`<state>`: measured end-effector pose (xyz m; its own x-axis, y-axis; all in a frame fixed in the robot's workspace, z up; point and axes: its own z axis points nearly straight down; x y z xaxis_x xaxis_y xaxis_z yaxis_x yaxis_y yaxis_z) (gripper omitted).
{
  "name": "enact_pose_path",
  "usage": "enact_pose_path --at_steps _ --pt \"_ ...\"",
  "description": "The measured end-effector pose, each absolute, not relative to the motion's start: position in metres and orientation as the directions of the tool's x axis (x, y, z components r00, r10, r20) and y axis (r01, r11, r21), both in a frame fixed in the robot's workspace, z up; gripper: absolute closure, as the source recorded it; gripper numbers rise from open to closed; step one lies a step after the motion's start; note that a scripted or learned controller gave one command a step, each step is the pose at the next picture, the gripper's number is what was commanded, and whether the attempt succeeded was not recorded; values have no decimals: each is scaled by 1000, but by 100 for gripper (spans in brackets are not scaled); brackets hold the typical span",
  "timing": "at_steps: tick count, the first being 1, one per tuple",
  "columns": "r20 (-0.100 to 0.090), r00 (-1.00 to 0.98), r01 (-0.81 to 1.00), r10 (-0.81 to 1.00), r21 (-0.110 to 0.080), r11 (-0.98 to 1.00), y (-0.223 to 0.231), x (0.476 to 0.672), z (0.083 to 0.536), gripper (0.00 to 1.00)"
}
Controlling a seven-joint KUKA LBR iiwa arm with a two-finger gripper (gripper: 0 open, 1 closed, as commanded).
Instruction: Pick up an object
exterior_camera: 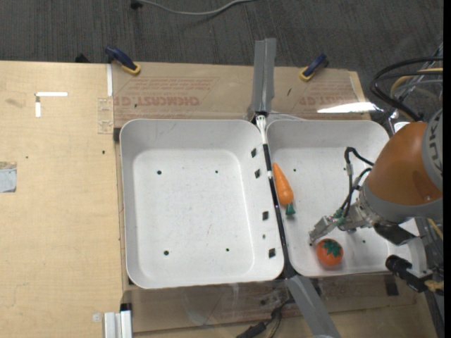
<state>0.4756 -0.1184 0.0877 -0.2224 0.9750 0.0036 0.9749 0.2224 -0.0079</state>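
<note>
Camera view from above the bench: we see 2 shallow white bins side by side on tan cardboard. On the left, the left bin shows its bare white floor with a few small dark dots. Moving right, a toy carrot lies in the right bin, just beside its left wall, leafy end toward us. Further right, near the front wall, sits a tomato, red-orange with a green top. The claw hangs just above and left of the tomato; we cannot tell how it is set. At far right we see the arm with its orange band.
</note>
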Motion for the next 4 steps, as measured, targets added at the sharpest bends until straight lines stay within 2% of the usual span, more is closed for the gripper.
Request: enact_pose_path --at_steps 1,2,3,4 --pt "2 -302 953 953 -5 302 -105 546 88 0" --pt "4 -319 948 948 -7 319 -118 476 88 0" --pt "-2 163 987 987 -7 -163 -105 522 88 0" --pt "0 157 988 988 -10 -157 -99 475 88 0"
